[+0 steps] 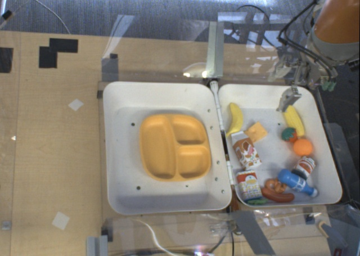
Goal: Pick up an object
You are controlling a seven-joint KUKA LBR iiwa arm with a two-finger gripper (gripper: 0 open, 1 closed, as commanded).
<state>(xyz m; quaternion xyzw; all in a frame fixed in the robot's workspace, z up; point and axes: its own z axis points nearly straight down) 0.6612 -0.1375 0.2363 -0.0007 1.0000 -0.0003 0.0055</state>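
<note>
A: Why parked at the far corner like that?

B: Reaching in from the right with the KUKA arm [337, 18], orange band up top. Hanging the gripper [289, 100] over the far right part of the right bin [264, 96], where the pickable clutter sits. Nothing held, by the look of it. Open or closed: impossible to tell at this slant.

A: And the left bin [115, 137]?

B: Just bearing a yellow divided tray [174, 148], lying flat in the middle. Probably not the pick.

A: Likeliest target, then?

B: Judging by nearness, the right-hand banana [294, 121]. Lying just beneath the gripper near the right wall, beside a small green-and-red piece [288, 134] and an orange [303, 147]. Yellow, short, gently curved, glossy like a plastic toy. Narrow enough to pinch across, though smooth and perhaps slippery.
</note>
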